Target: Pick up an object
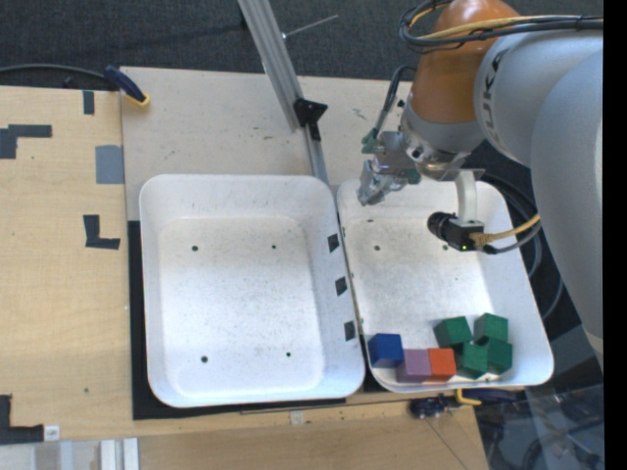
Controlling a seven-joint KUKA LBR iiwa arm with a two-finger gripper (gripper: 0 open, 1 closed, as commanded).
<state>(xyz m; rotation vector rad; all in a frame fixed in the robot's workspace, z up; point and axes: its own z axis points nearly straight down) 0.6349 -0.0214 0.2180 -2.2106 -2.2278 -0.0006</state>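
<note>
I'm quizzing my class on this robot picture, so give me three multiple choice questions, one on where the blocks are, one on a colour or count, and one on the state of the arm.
1. Where do the blocks lie?
A. near corner of the right bin
B. middle of the left bin
C. on the bench

2. How many blue blocks are there?
A. three
B. one
C. none

3. Where is the gripper?
A. down among the blocks
B. over the left bin's middle
C. above the right bin's far edge

Answers:
1 A, the cluster sits at the near end of the right bin.
2 B, a single blue block sits beside the purple one.
3 C, the gripper hangs by the far rim, apart from the blocks.
</note>
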